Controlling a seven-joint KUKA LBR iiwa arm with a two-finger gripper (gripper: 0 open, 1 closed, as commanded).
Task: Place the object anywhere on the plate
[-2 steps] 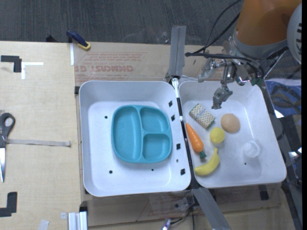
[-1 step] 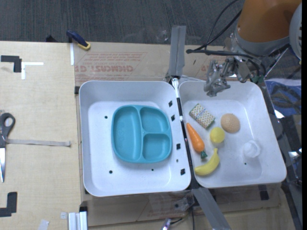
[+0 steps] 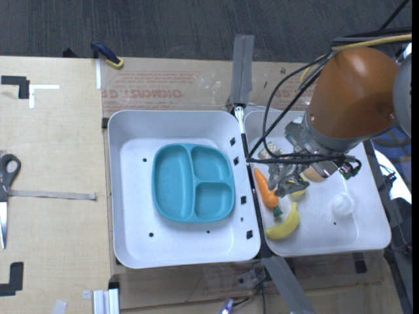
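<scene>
Arm's orange band (image 3: 357,93) above gripper (image 3: 283,183), state unclear; carrot (image 3: 264,187) beside, lengthwise up-down, greens down.

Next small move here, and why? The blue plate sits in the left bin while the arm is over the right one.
Probably lower the hand a little onto the carrot and close. The hand hangs over the right bin beside the carrot, with the banana just below; nothing is visibly between its fingers. The blue plate in the left bin carries no object yet.
</scene>
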